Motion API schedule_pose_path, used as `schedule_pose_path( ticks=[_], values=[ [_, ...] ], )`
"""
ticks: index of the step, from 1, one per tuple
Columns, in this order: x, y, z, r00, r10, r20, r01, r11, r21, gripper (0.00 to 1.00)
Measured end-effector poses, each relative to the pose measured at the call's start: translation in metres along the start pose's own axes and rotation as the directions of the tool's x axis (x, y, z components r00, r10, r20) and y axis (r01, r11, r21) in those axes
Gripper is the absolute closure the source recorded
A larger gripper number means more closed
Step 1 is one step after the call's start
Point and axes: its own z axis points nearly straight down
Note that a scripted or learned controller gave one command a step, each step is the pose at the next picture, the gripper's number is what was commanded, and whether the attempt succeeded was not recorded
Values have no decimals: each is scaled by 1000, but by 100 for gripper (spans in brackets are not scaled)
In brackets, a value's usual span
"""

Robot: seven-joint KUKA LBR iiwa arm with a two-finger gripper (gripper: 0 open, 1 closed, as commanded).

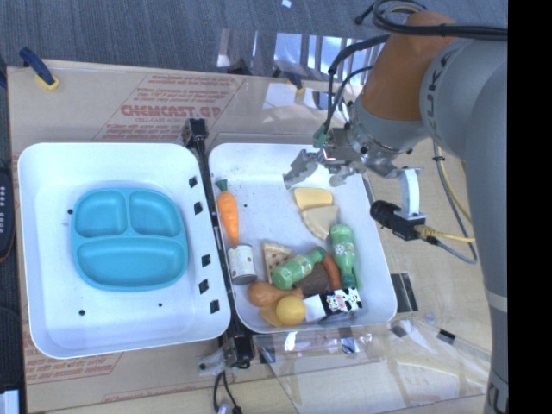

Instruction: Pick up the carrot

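At the near edge of the desk [78,378], the right-hand bin [373,257] holds a crowd of toy foods along its front wall: a black-and-white cow-patterned carton [342,303] beside a yellow lemon [291,310] and an orange-brown pear-shaped piece [266,294]. Just behind them lie a green bottle [344,253], a second green bottle [296,270] tipped on its side, a cracker-like wedge [276,255] and a small can [241,263] resting close to the bin's left wall. Farther in, the carrot [228,216] lies along that same left wall, its green top pointing away from the camera, apart from the other items and untouched. To the right of it sit two pale cheese slices [315,210]. In the left-hand bin [43,231], a blue divided plate [129,235] lies flat. Toward the far end of the right bin, the gripper [321,169] hangs over the white floor near the cheese, well apart from the carrot, its fingers spread with nothing between them. Behind it rises the grey arm [466,84] with its orange band [401,59], cables trailing off toward the back of the desk.
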Motion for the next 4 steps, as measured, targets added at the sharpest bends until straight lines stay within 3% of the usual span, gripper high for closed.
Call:
schedule_pose_path(
  ticks=[1, 2, 3, 4],
  values=[
    [63, 64, 51, 994, 113, 2, -113, 994, 1, 0],
    [26, 62, 140, 994, 110, 5, -110, 994, 8, 0],
    [38, 46, 149, 929, 369, 0, -369, 929, 5, 0],
    [75, 66, 44, 834, 552, -1, -552, 834, -6, 0]
  ],
)
